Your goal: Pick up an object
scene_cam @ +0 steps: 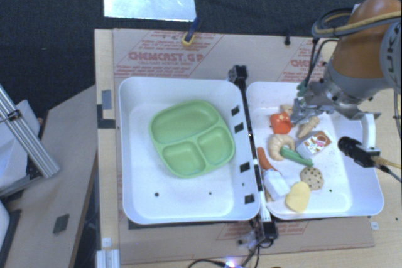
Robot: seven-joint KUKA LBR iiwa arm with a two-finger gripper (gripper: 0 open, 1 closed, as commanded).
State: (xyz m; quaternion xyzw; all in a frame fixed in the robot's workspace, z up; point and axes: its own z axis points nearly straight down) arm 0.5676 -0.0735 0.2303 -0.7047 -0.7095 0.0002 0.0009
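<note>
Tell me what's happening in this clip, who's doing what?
A grey robot arm with an orange band reaches in from the right, and its gripper is low over the right bin, among a pile of toy food. It sits just by an orange-red piece and a shrimp; a cookie and a yellow piece lie nearer the front. Nothing looks lifted. The left bin holds a green divided plate.

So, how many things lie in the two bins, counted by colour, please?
Green: 2, the divided plate and a bean pod
Orange or red: 2, block, carrot
Tan: 3, shrimp, cookie, peanut-like piece
Yellow: 1
White: 2, carton, packet
Total: 10
</note>
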